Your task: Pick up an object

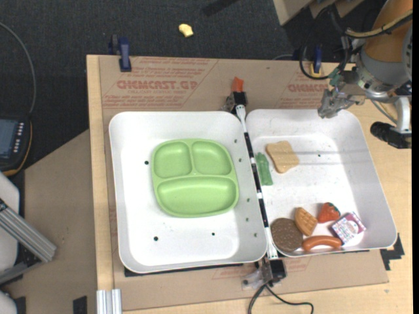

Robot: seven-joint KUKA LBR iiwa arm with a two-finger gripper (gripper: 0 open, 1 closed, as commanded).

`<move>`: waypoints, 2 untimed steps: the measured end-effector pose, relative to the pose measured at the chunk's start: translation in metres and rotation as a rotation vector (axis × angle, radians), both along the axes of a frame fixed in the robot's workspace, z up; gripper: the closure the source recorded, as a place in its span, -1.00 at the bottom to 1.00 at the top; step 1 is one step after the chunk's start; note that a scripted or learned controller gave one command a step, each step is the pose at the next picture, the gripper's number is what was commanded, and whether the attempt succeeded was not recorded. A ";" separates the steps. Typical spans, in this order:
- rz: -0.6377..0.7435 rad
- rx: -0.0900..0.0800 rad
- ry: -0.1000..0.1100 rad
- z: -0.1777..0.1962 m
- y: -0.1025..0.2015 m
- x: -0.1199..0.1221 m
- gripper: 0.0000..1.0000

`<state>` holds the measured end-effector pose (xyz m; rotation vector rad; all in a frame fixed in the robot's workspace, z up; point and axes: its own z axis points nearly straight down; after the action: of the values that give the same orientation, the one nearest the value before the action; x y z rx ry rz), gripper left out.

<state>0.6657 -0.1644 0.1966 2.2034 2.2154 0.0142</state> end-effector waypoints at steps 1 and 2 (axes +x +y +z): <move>-0.004 0.004 0.017 -0.007 -0.001 -0.006 -1.00; -0.001 0.008 0.025 -0.117 0.069 -0.047 -1.00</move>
<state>0.6190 -0.0958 0.0794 2.2216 2.2304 -0.0045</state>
